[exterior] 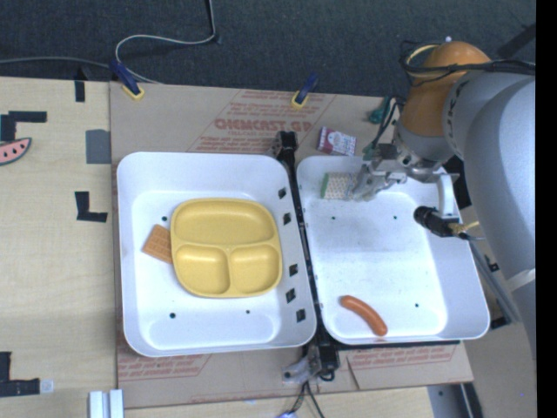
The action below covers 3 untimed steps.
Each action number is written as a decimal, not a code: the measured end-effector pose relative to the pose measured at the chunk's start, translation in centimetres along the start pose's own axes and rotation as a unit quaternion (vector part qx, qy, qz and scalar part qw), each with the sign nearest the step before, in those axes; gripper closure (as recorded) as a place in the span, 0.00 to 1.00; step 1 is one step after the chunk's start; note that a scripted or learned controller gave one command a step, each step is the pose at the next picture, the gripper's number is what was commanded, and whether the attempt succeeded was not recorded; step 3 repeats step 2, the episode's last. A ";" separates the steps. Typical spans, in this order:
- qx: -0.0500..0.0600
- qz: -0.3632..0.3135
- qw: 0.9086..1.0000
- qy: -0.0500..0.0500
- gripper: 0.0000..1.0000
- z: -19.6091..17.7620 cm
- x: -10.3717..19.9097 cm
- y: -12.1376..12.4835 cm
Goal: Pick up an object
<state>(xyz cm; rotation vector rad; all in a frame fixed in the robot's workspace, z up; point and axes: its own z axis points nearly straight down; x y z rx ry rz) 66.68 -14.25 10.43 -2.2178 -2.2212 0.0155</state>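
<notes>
My gripper hangs low over the far edge of the right bin, right beside a small green-and-white sponge-like item that leans against the bin's back wall. An orange sausage lies near the front of the right bin. In the left bin sits a yellow divided plate, and a tan cracker-like piece pokes out from under its left side.
A small red-and-white packet lies on the cardboard behind the right bin. Black clips join the two bins. Blue-yellow clamps and a cable sit at the back. The arm's grey body covers the right side.
</notes>
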 end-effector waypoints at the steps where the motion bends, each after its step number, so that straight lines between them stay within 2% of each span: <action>1: 0.000 0.000 1.000 0.000 0.00 0.0 0.0 0.0; 2: -0.005 0.000 1.000 0.002 0.00 1.9 4.2 -1.8; 3: -0.005 0.000 1.000 0.002 0.00 1.9 4.2 -1.8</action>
